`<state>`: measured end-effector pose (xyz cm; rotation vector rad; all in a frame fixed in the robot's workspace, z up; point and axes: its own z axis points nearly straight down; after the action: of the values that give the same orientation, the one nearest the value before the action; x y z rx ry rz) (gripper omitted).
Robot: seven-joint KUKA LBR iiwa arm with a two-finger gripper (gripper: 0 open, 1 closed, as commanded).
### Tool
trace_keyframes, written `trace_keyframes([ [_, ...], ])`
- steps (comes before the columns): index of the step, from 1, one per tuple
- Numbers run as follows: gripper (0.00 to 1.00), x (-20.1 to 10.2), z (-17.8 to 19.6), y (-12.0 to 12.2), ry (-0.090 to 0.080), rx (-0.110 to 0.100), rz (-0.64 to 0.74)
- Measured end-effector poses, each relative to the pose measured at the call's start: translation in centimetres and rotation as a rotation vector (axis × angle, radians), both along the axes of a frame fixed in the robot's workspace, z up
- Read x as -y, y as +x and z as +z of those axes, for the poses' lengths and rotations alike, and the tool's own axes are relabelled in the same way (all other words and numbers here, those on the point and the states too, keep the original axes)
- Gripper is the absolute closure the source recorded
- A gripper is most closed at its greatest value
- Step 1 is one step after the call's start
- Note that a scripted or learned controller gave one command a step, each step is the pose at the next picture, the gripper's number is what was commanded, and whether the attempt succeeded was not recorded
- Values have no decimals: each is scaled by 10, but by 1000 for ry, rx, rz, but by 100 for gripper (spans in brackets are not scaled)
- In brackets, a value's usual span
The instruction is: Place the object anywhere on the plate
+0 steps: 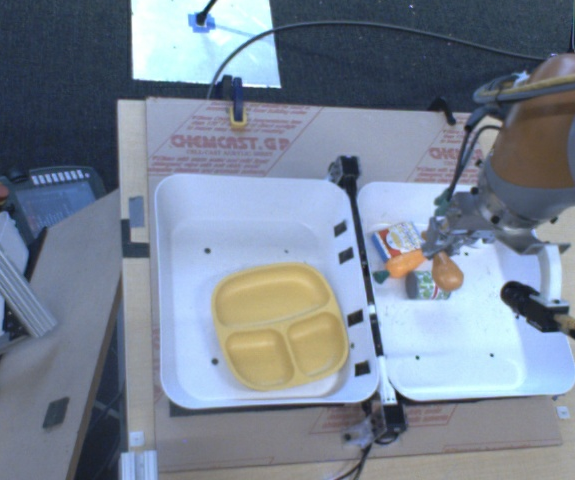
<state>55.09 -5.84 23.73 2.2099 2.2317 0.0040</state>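
- While the arm (552, 138) reaches in from the right, its gripper (445, 240) sits low over the right bin (487, 368), at the bin's upper left part.
- Jaw state: can't tell, wrist and cables block the view.
- Small objs clustered right at the gripper: orange carrot-like piece (404, 263) just left of it & slightly below, brown-orange rounded item (448, 273) just below it, small can w/ green label (422, 286) below that, touching or nearly touching the rounded item.
- Red/white packet (397, 236) just left of the gripper, above the carrot piece.
- Can't tell if any obj is between the fingers.
- Yellow plate (277, 323), 3 compartments, lies in the left bin (217, 218), well left of the gripper & lower in frame, across the divider between bins.
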Motion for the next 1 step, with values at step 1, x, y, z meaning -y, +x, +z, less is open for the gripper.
trace_keyframes([
  [1,100,-44,-10,14,-1,-1,-1],
])
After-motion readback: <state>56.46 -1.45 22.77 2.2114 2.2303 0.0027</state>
